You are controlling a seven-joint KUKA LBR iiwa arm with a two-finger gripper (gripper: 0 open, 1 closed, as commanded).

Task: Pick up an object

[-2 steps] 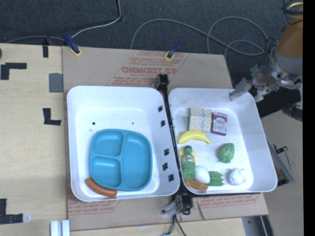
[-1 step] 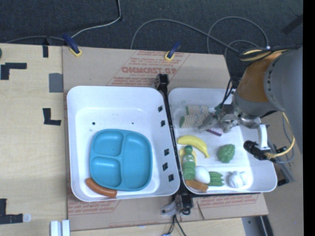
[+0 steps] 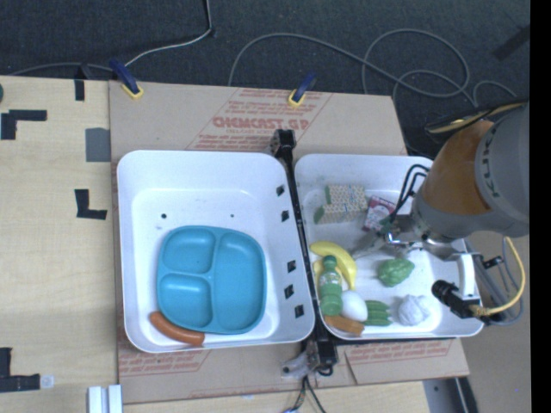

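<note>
Setting: wooden counter point(image 3: 52, 256) topped with printed cardboard point(image 3: 250, 123), dark carpet and loose cables beyond its far edge.
Left bin point(image 3: 138, 179): holds a blue divided plate point(image 3: 211, 278); an orange sausage point(image 3: 176, 328) lies at the plate's near-left corner.
Right bin point(image 3: 344, 166): crowded with a banana point(image 3: 337, 258), green bottle point(image 3: 330, 286), white egg point(image 3: 354, 305), green leafy piece point(image 3: 395, 271), white ball point(image 3: 411, 311), speckled sponge block point(image 3: 344, 200) and a pink-wrapped item point(image 3: 376, 209).
Arm: grey with orange band point(image 3: 456, 166), reaching in from the right.
End effector point(image 3: 385, 237): low over the right bin, between the pink-wrapped item and the green leafy piece; cannot tell its state, or whether anything is gripped.
</note>
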